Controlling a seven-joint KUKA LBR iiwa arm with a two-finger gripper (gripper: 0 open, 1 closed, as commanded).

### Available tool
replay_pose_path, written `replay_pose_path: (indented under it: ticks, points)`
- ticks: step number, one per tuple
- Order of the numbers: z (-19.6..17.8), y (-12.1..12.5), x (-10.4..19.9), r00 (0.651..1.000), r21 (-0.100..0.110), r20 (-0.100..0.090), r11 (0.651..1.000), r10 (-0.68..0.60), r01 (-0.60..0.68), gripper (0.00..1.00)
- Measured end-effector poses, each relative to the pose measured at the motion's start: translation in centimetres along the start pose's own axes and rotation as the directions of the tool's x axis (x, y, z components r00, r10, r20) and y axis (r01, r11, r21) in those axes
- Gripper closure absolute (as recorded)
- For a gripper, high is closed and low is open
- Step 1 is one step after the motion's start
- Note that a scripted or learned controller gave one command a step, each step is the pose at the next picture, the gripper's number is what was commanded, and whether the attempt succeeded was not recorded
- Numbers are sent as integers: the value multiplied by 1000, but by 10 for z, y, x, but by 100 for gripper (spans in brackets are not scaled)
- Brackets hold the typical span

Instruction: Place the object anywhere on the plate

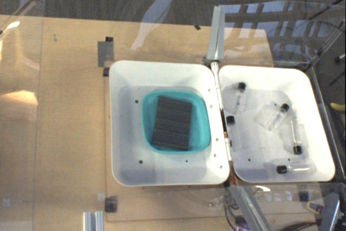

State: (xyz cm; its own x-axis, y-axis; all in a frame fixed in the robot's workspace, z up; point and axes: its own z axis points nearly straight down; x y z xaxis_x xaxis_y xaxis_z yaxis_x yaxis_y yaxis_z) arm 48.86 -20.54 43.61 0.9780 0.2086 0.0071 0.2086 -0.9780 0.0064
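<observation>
1. Wooden bench point(59, 132) spreads under everything you see, with two shallow white bins on it, their edges touching along the middle seam.
2. Your arm's entry side is the right, so the right bin point(316, 116) is the one nearer it, and the left bin point(121, 116) lies beyond it.
3. You cannot tell whether the claw is released or clenched; nothing here settles it.
4. Look in the left bin: a teal plate point(203, 116) with raised edges sits near its middle.
5. A dark grey ribbed block point(172, 123) lies flat on that plate, within its rim and turned slightly askew.
6. In the right bin you have several clear vials with black caps, scattered apart: one point(238, 96) near the seam, one point(275, 115) mid-bin, one point(295, 138) toward the right wall, one point(294, 169) along the front edge.
</observation>
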Motion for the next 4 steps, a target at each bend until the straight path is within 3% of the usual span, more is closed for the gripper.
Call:
replay_pose_path:
  ticks: [4]
  points:
    - [0, 0, 0, 1000, 0, 1, 1000, -1, 1, 0]
